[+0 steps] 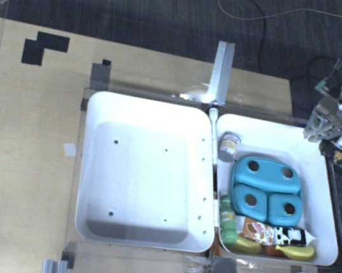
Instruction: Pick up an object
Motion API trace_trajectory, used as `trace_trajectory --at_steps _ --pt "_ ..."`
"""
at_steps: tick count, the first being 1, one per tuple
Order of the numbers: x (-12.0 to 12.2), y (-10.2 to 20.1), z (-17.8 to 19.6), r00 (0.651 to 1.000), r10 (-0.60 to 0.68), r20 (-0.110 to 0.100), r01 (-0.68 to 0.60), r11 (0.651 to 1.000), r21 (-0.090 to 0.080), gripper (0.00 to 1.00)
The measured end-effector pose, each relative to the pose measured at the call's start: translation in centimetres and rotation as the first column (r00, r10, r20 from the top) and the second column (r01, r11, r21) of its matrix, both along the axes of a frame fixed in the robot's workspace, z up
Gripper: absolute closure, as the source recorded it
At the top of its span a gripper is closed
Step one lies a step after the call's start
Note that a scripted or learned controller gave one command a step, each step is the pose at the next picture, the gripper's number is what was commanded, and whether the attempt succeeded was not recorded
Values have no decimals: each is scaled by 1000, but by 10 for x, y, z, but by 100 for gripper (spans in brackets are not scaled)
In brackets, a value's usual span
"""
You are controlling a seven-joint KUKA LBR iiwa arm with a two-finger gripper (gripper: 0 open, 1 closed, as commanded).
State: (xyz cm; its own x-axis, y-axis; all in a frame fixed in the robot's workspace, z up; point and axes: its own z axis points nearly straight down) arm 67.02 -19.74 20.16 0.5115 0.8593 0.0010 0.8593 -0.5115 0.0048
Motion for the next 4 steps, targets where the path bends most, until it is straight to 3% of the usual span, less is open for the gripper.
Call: trace_trajectory --at_steps 1,3,4 --pt "0 9 27 957 -291 0 291 957 1 100" --pt "-18 -7 107 891 -455 0 455 891 3 100" --pt "-10 -7 156 829 -559 0 559 829 3 100"
